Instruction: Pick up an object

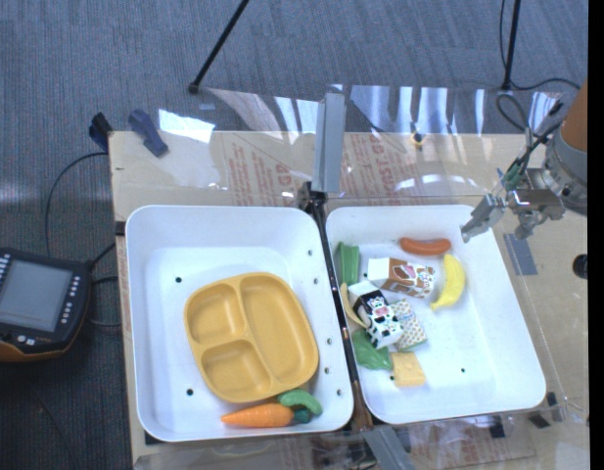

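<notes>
Hovering tool (504, 214) (fingers spread) over right bin (517, 360) rim

We scan for writing and find little we can read. Red printed lettering runs across the brown cardboard sheet (272, 169) on the counter behind the bins, but glare and the slant leave it illegible to us. The small brown carton (411, 277) in the right bin carries a printed face, too small to make out. The handheld screen (29, 297) at left shows nothing legible.
</notes>
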